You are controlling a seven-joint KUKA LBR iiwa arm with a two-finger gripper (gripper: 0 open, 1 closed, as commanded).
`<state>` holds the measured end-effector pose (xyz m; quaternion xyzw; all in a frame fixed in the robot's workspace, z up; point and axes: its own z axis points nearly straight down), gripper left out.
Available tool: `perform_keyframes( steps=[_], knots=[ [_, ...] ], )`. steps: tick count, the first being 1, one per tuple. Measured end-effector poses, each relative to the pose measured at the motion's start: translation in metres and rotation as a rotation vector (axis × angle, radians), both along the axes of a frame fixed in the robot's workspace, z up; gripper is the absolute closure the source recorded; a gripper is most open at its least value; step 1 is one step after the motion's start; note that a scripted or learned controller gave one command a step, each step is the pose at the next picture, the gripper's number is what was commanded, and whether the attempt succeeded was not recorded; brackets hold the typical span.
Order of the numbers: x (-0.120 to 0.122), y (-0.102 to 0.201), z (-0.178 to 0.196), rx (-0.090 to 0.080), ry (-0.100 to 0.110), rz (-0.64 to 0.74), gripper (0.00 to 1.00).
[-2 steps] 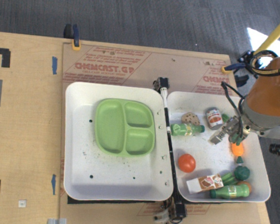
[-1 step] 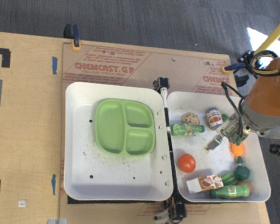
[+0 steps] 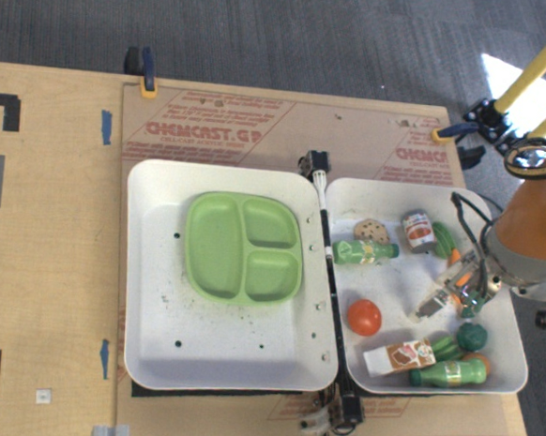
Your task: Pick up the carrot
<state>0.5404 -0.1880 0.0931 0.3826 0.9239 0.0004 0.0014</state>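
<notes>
A small orange toy carrot (image 3: 455,258) with a green leafy top lies near the right wall of the right-hand shallow white bin (image 3: 514,377), partly hidden behind black cables and the robot's wrist. Only a short orange sliver and the green end show clearly. It looks like hard moulded plastic: probably light, stiff, smooth and a little slippery, and tapered, so it may squirt out of a squeeze near the tip. The thicker part near the green top looks the safest place to grip, across its narrow width.

Just below and beside the carrot, the metal pincer (image 3: 445,299) hangs low over the bin floor. Whether it is open or closed cannot be made out, and nothing is visibly held in it.

Around it lie a red-labelled toy can (image 3: 417,229), a chocolate-chip cookie (image 3: 371,231), a green toy bottle (image 3: 364,253), a red toy tomato (image 3: 364,316), a white and brown carton (image 3: 401,355) and a second green bottle with an orange label (image 3: 449,371).

The left white bin (image 3: 146,278) holds a light green divided plate (image 3: 216,246). Both bins sit on a cardboard-covered bench (image 3: 45,241).
</notes>
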Motion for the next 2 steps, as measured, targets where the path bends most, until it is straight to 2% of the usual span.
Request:
perform_keyframes(
  steps=[1, 2],
  knots=[
    [0.001, 0.0, 0.01, -0.001, -0.004, -0.001, 1.0],
    [0.029, 0.068, 0.058, 0.001, -0.002, -0.116, 1.0]
  ],
)
